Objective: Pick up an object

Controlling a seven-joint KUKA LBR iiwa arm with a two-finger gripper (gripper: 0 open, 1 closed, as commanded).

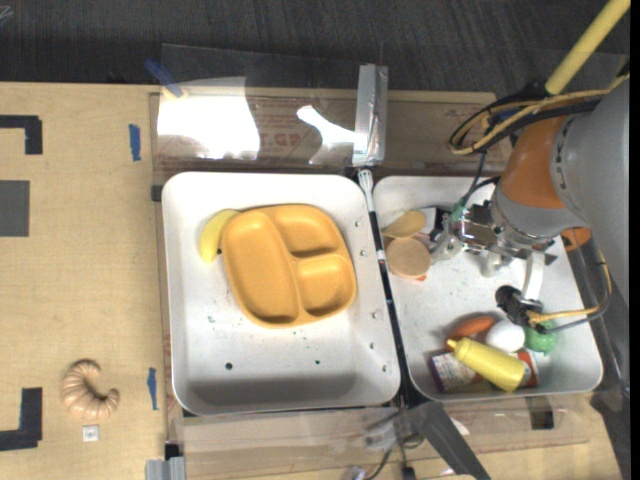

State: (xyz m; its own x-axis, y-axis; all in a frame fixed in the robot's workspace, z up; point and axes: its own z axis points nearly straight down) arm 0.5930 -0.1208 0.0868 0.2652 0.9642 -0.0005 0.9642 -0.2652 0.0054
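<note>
The grey arm with its orange band (pixel 530 163) reaches in from the right and bends down over the right-hand shallow white bin (pixel 585 368), its wrist hanging above the bin's upper middle. The two-finger gripper (pixel 487 251) points down at the bin floor, just right of a tan round wooden block (pixel 408 257); whether it is released or clenched cannot be told from this slant, and nothing shows between its tips. Near the bin's lower edge lie a yellow plastic squeeze bottle (pixel 492 363), a white egg-shaped piece (pixel 506 338) and an orange-red toy vegetable (pixel 470 325). The left white bin (pixel 280 373) holds an orange divided plastic tray (pixel 288 263) with a yellow banana (pixel 211 234) at its left side.
</note>
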